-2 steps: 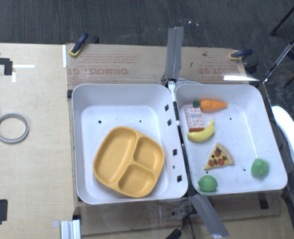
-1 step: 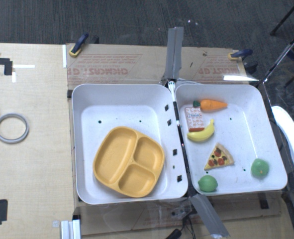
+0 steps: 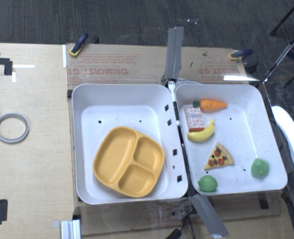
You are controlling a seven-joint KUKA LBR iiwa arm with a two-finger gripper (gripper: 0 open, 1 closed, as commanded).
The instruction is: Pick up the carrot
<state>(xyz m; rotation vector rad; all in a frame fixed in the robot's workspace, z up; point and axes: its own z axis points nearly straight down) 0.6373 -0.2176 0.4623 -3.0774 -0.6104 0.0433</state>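
Right, carrot [image 3: 212, 104] lies at far end of right bin [image 3: 246, 91], just beyond snack packet [image 3: 193, 117] & banana [image 3: 202, 133], w/ pizza slice [image 3: 219, 158] nearer; pincer state can't tell.

Cam pos: fixed above bench [image 3: 32, 83]
Facing: down, at a slant
Range: both bins [image 3: 79, 148] fully in frame

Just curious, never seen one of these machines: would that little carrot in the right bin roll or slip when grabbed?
The carrot looks like a smooth, stiff plastic toy, so probably light and somewhat slippery. Its rounded, tapered body, lying on its side, would likely roll in a curve if nudged.
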